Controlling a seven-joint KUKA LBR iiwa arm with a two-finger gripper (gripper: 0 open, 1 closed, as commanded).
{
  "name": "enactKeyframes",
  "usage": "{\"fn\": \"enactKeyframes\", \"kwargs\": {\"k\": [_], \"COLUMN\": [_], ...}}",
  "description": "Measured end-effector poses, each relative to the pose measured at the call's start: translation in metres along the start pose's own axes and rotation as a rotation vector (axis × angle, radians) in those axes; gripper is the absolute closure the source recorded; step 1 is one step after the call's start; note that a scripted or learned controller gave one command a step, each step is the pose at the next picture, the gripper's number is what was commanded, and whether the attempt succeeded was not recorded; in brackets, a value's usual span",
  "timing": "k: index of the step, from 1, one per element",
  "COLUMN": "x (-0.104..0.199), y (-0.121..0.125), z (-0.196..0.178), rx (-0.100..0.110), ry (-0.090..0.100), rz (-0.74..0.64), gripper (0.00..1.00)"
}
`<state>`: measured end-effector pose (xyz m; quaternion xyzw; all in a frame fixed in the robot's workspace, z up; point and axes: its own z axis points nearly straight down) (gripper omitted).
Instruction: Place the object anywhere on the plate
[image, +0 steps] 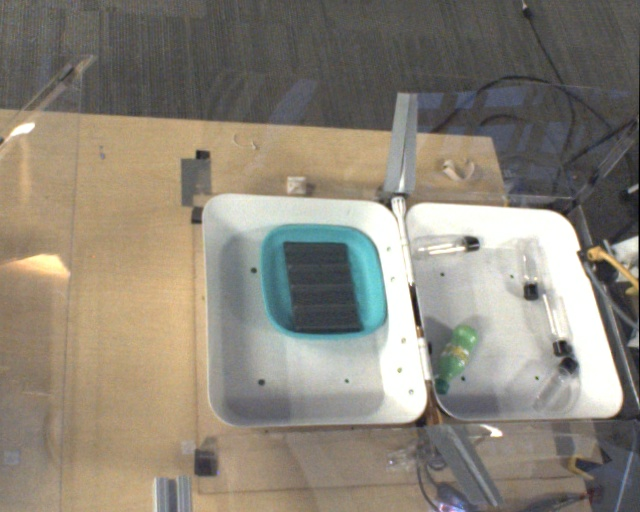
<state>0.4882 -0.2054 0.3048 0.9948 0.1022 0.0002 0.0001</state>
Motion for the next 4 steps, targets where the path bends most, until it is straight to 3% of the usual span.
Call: {"fn": "enactKeyframes", "kwargs": {"k": [4], "x": [0.0000], "y": [0.0000], "z": [0.0000], "rx": [0.000], "ry": [0.000], "rz": [0.000], "gripper": [0.00]}}
